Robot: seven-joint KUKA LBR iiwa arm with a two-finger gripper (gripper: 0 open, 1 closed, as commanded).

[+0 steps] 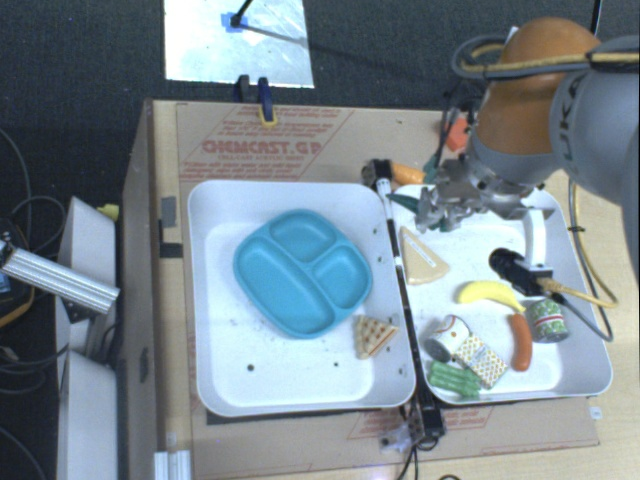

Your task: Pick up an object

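We can't tell the gripper state above the cheese wedge; wedge looks light, stiff, grab across its sides.

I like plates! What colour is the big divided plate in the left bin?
Light blue; the divided plate shows clearly in the camera view.

In the right bin you see a yellow banana lying flat, a red sausage beside it, and a pale wedge.
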